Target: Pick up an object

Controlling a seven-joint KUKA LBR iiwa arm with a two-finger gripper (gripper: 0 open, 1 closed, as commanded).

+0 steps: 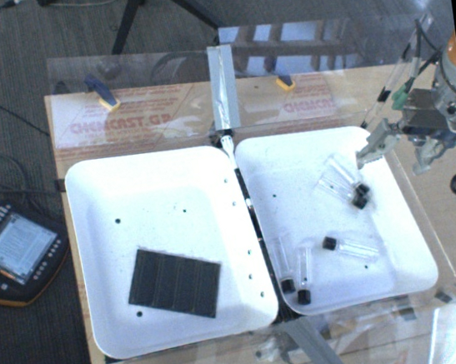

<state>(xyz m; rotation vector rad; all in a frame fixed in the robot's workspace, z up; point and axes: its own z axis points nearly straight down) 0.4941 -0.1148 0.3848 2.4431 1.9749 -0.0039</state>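
The pincer (399, 144), fingers spread and holding nothing, hangs just right of a clear tube (343, 181) that slants down-right.

Look at the clear plastic sheet (201, 109) standing behind the two bins, across the upper middle of the frame: it carries faint reddish printed lettering, once at its left part and again at its right part. You may make out something like "CHEMCAST GP", but the print is blurred and seems reversed, so the reading is unsure. At the left edge of the frame, the orange-and-black handheld control pendant (11, 254) shows a lit screen; its contents are too small to read.
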